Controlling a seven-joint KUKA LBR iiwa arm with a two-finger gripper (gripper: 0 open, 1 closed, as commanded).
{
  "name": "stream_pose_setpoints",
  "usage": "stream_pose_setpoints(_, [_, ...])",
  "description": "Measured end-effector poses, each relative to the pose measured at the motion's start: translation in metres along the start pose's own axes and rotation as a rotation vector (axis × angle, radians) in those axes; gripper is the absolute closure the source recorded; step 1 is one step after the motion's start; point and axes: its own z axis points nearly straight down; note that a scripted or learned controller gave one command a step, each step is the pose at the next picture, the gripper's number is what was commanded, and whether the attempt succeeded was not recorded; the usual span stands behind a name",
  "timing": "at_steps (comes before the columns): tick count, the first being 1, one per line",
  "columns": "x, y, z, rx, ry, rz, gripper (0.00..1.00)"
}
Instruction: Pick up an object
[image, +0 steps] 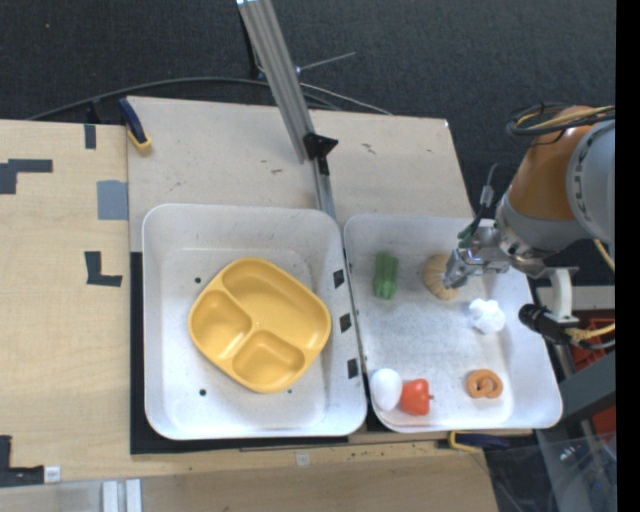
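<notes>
- Camera view, from above at a slant: two shallow white bins side by side on bench, left bin (160, 300) & right bin (530, 400)
- In left bin: yellow divided plate (260, 322), three compartments, lying flat, roughly mid-bin, nothing on it
- In right bin, far side: green item (385, 275) near left wall, upright-ish, well apart from the rest
- Tan round item (436, 276) to the right of the green one, directly at gripper (456, 276)
- Gripper low over right bin, tip touching or just beside tan item's right edge; fingers too small & dark to read, so can't tell if spread, closed or pinching anything
- Arm (560, 190) in from the right, orange band above wrist, grey body over bin's right rim
- White crumpled item (488, 316) just below-right of gripper, apart from it
- Near side of right bin: white egg-like item (384, 385) in left corner, touching red pepper-like item (415, 396) beside it
- Orange ring-shaped item (484, 384) further right, apart from those two
- Outside bins: grey metal rail (285, 85) running diagonally down to the gap between bins; yellow-blue clamp (135, 125) at far-left board edge
</notes>
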Motion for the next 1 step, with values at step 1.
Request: stream_pose_setpoints(1, [-0.0068, 0.0078, -0.0578, -0.003, -0.002, 0.0, 1.0])
